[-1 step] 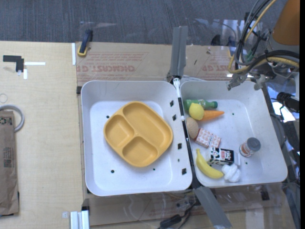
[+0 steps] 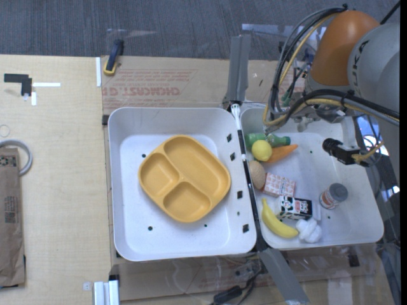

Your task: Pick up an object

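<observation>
Gripper (image 2: 284,118) hardware was seen at the far left corner of the right bin (image 2: 356,234), below a tangle of black and yellow cables, with the grey arm (image 2: 381,49) and its orange band reaching in from the right. Whether it was open or closed could not be told, since the tool was masked by cables and its own body. Nothing was seen to be held by it.

Just beneath the tool, a yellow lemon (image 2: 261,149) was found lying against a green item (image 2: 275,140) and an orange carrot (image 2: 284,152). Nearer the front, a brownish egg-shaped object (image 2: 257,175) was placed against the bin's left wall, with a pink and white box (image 2: 279,185) beside it. A banana (image 2: 277,221), a black and white carton (image 2: 296,206) and a white fluffy lump (image 2: 310,231) were gathered close together at the front. A small can (image 2: 332,196) was set apart toward the right.

The left bin (image 2: 127,234) was occupied by a yellow divided plate (image 2: 184,178), laid flat near the middle. A brown paper bag (image 2: 9,215) was seen on the bench at the far left.
</observation>
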Available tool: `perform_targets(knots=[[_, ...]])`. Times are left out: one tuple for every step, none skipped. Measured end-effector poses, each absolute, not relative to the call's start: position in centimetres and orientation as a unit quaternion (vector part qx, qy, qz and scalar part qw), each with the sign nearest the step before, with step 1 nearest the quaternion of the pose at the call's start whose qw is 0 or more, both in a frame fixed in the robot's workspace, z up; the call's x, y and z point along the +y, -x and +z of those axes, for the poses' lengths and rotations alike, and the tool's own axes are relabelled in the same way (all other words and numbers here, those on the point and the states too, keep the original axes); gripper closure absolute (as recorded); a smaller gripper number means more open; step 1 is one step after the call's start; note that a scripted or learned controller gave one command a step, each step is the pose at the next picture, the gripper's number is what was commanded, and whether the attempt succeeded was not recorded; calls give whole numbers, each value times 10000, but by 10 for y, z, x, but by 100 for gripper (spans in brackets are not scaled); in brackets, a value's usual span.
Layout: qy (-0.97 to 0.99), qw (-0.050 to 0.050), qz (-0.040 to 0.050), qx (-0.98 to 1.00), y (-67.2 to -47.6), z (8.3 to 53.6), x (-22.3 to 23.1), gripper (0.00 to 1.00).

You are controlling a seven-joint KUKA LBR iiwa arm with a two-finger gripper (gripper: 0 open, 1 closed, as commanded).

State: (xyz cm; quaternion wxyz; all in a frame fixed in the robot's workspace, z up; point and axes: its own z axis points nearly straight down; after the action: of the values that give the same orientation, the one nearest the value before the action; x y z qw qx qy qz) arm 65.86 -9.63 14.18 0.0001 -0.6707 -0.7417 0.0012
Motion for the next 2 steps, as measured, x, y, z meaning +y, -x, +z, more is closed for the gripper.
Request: perform_targets(knots=[[6310,-3,6,-7758,-613,91,-104,0],[7577,-7,9,-6526,-621,92,-126,0]])
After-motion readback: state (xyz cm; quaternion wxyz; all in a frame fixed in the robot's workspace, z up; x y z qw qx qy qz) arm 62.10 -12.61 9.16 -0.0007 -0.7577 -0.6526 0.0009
